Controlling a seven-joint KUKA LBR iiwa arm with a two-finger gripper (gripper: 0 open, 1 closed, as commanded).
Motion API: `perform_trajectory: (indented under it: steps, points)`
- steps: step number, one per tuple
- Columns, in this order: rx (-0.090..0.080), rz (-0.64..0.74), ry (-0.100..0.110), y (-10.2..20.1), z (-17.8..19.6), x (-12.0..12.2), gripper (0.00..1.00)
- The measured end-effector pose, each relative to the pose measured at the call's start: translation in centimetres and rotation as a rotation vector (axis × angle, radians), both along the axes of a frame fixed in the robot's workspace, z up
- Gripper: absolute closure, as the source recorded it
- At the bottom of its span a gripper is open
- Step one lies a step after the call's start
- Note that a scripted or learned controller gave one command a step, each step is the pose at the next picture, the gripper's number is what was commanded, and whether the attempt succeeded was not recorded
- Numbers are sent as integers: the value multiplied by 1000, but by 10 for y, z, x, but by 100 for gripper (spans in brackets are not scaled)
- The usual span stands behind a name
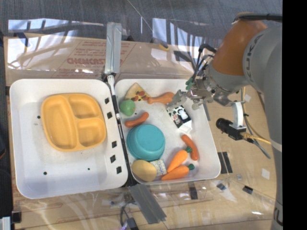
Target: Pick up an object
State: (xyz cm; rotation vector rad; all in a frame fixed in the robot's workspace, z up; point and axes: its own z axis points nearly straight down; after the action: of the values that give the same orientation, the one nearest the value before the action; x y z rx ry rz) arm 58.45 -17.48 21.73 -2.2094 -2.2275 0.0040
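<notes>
My gripper (186, 98) hangs over the upper right part of the right bin (211, 147). Just below it lies a small black-and-white carton (180, 115), and whether the gripper touches it I cannot tell. An orange drumstick (161, 98) sits just left of the gripper. A pizza slice (136, 93) and a green ball (127, 107) lie at the bin's upper left, with a red sausage (136, 119) under them. A teal bowl (146, 141) rests in the middle. A second sausage (190, 147), two carrots (177, 166) and a yellow potato (143, 170) occupy the front.
The left bin (29, 176) holds a yellow divided plate (73, 120). A ridge with black clips (115, 128) separates the two bins. The arm (240, 47) reaches in from the upper right, over the bin's right wall.
</notes>
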Motion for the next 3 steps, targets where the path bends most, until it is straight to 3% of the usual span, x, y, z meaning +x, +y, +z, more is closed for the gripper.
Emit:
perform_trajectory:
  steps: [1,2,3]
  points:
    - [-10,44,-31,-12,-100,-2,0]
    - [-13,46,-31,-14,-89,-2,100]
    - [-1,101,-4,-13,-126,10,100]
